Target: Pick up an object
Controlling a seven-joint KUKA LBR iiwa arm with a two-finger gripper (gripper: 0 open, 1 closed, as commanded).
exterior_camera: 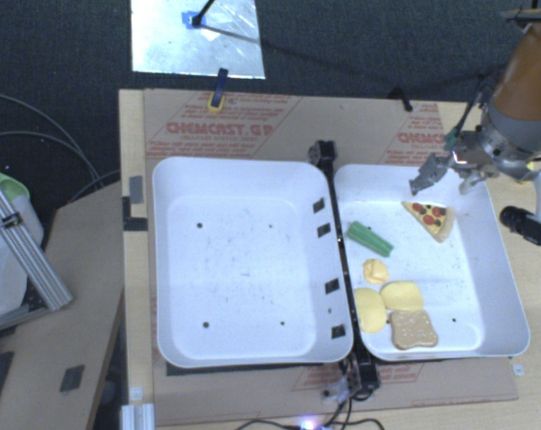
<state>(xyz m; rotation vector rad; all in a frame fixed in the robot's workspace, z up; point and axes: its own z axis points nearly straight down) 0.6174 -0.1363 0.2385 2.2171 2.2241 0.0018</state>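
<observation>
White plastic bins sit side by side; we see the gripper (448, 174) at the upper right, jaws apart and holding nothing, just above the pizza slice (432, 217) in the right bin (485, 280). Picking remains undone.

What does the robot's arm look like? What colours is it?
The arm is chunky and rounded, with an orange-brown band over a grey wrist. At its tip sits the gripper, made of silvery grey metal, with two thin fingers. A thin dark cable runs alongside the wrist.
</observation>
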